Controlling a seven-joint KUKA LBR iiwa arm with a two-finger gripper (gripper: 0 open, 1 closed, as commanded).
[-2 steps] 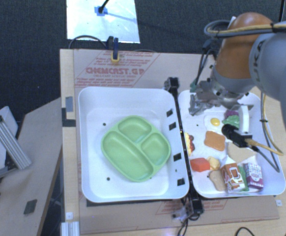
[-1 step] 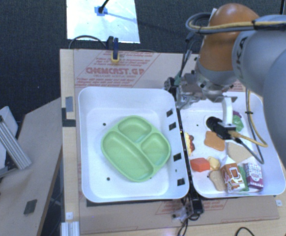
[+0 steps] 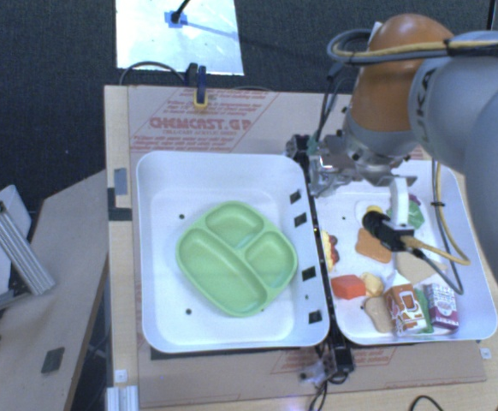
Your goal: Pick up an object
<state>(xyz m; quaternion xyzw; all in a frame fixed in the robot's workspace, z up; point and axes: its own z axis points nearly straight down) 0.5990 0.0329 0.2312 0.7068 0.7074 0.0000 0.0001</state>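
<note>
While the gripper [image 3: 324, 171] is held over the right bin's [image 3: 345, 217] far left corner, its state cannot be told, packets [image 3: 412, 308] crowded at the near edge, green plate [image 3: 236, 259] centred in the left bin [image 3: 163, 195].

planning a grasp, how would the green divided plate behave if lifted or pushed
Probably stiff: the green plate has moulded ridges between compartments. Likely light, being shallow. Lying flat in the left bin, it should slide, not roll, when pushed; only its rim offers a grip.
</note>
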